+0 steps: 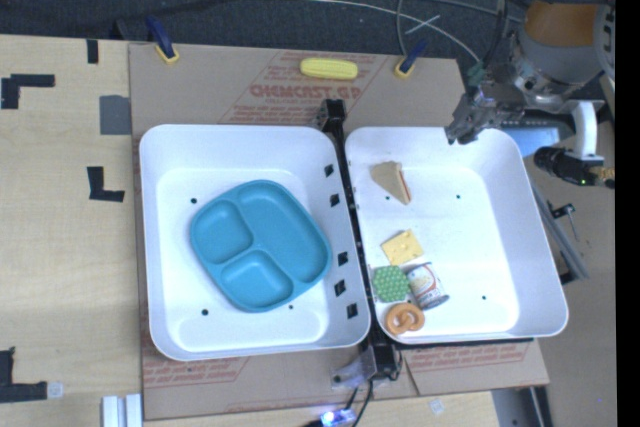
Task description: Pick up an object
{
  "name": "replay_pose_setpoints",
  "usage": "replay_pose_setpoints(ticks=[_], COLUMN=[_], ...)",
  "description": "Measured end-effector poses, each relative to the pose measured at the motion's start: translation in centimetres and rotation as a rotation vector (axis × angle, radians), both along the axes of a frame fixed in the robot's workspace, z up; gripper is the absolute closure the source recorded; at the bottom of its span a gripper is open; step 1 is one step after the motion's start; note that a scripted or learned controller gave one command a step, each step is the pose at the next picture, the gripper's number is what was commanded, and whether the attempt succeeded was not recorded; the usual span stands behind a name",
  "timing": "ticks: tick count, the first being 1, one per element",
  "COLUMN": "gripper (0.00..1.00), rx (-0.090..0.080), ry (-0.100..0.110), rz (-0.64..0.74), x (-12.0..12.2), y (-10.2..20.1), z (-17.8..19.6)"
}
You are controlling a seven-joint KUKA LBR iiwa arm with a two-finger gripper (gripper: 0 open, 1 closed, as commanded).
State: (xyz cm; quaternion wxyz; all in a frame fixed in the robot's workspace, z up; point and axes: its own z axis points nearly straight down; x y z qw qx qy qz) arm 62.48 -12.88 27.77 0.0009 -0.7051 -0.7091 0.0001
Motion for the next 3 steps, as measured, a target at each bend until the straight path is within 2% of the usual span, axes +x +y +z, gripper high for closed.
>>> replay_pose_setpoints(ticks=[1,2,3], gripper=[1.00,1.00,1.00], rx=[0.000,0.000,0.000], ry=[0.003,0.002,0.002], rz=[-0.001,0.000,0.000], x=[-2.2,-5.0,-5.7], y=[4.7,9.7,14.4], z=[-2.1,-2.5,-3.5])
